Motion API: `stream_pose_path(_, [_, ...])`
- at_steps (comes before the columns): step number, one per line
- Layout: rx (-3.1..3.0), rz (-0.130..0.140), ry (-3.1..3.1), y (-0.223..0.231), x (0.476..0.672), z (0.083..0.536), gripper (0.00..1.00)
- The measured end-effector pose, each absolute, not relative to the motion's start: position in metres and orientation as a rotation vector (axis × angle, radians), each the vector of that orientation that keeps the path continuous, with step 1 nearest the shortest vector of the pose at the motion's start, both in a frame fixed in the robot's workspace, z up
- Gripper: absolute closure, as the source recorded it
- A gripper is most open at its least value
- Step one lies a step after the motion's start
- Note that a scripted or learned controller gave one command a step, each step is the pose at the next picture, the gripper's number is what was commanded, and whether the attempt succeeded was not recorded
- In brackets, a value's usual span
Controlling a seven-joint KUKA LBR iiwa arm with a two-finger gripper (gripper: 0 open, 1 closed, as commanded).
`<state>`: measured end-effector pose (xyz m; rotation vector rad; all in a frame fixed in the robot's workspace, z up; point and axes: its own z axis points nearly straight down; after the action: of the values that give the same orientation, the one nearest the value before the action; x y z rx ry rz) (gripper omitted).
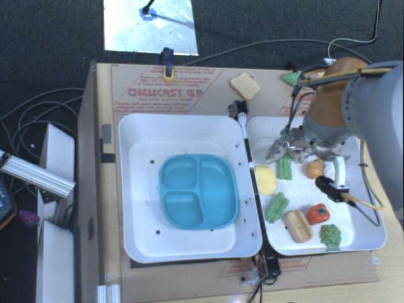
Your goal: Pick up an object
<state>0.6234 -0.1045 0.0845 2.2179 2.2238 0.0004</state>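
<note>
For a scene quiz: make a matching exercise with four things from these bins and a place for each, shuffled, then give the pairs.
Things:
1. blue divided plate
2. broccoli floret
3. yellow lemon-like piece
4. tan sponge-like piece

Places:
A. outside the bins, on the cardboard behind them
B. near front corner of the right bin
C. middle of the left bin
D. right bin, close against the divider between the bins

Pairs: 1-C, 2-B, 3-D, 4-A
</note>
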Motion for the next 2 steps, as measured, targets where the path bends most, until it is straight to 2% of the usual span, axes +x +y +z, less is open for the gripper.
stream_pose_path(1, [2.216, 0.003, 2.225, -0.104, 0.631, 0.085, 0.0])
stream_pose_path(2, [2.218, 0.001, 2.224, -0.095, 0.616, 0.084, 0.0])
